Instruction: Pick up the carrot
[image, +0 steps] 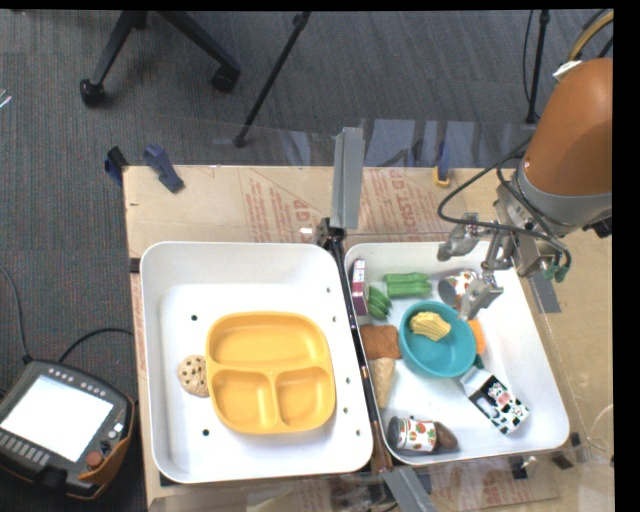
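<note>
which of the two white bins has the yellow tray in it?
The left bin. It holds the yellow divided tray with a cookie beside it. The right bin holds the teal bowl and small food items instead.

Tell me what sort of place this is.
Probably a robotics lab: a robot arm reaches over two white bins of toy food on a cardboard-topped bench, a teach pendant lies on the carpet.
</note>
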